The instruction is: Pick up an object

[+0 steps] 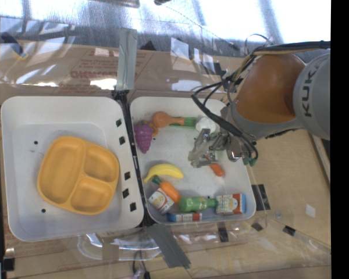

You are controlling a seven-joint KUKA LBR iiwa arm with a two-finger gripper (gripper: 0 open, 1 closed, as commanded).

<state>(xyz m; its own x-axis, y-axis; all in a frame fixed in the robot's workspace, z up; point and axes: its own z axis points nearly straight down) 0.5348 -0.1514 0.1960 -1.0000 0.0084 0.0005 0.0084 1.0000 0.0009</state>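
Right bin [244, 182]: pincer [201, 153] among toys

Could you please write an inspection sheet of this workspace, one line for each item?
Surface: two white bins side by side, left bin and right bin.
Job's things: in the right bin, banana, purple grapes, green bottle, small carton, small orange piece.
Clutter: yellow divided tray in the left bin.
Grippers: gripper low over the right bin, beside the orange piece; grasp unclear.
Cables: black cables looping at the wrist.
Surroundings: clear plastic sheeting and grey tape around the bins.
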